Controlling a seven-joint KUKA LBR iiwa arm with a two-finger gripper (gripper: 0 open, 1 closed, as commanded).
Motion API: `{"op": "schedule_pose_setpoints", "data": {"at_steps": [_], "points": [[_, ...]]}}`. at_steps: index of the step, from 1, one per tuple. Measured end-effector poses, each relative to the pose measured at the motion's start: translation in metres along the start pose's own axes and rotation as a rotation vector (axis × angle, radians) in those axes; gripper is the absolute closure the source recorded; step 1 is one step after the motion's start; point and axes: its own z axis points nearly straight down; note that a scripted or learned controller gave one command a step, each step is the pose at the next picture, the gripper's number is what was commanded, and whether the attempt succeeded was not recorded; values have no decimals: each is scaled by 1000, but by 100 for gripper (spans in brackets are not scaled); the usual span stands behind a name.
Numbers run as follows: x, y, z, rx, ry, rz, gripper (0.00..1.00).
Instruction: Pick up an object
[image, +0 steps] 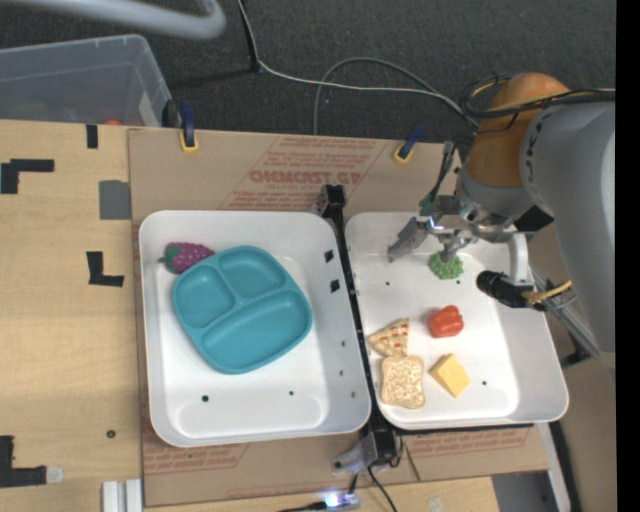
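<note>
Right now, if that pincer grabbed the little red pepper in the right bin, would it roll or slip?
The red pepper looks rounded and glossy, so it may slip between fingers or roll when nudged. It seems small, likely light toy food. It lies apart from the cheese wedge, so a push shouldn't disturb neighbours.

The light is even and quite bright, coming from above. The two white bins (330, 420) look almost overexposed, with only soft, short shadows under the things. The picture is a little soft; the arm (570, 180) near the lens looks blurred.
</note>
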Motion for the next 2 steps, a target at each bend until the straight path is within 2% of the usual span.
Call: {"op": "schedule_pose_setpoints", "data": {"at_steps": [1,2], "points": [[1,-1,54,0,0,0,0],[2,0,41,-2,0,-2,100]]}}
